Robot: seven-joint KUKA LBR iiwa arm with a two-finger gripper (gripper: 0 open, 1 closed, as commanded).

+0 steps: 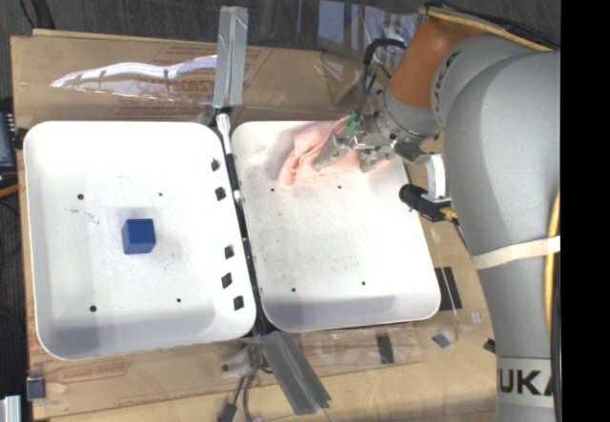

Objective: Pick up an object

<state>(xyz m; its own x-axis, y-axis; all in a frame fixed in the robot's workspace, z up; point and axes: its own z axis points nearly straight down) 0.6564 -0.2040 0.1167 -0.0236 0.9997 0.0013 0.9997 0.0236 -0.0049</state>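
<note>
Two shallow white plastic bins sit side by side on the tabletop, divided by a dark hinged strip (234,220) with small black clips. This strip is the reference landmark for all positions below.

Right of the strip, the right bin (381,249) holds a crumpled pink cloth (307,155) at its far edge, close to the strip's upper end. The cloth is soft, creased and irregular in outline. The end effector (351,151) rests at the cloth's right margin, on the side away from the strip, with metal parts overlapping the fabric. Whether its fingers are apart or closed on the cloth cannot be determined from this view.

Left of the strip, the left bin (57,249) holds a small blue cube (139,235) with flat faces and sharp edges, well apart from the strip and from the end effector.

Both bin floors are smooth, matte and marked with scattered dark specks. Brown cardboard (114,58) lies beyond the bins, past the strip's upper end. The grey arm (496,153), smooth and rounded, with its orange band (419,63), occupies the area farthest right of the strip.
</note>
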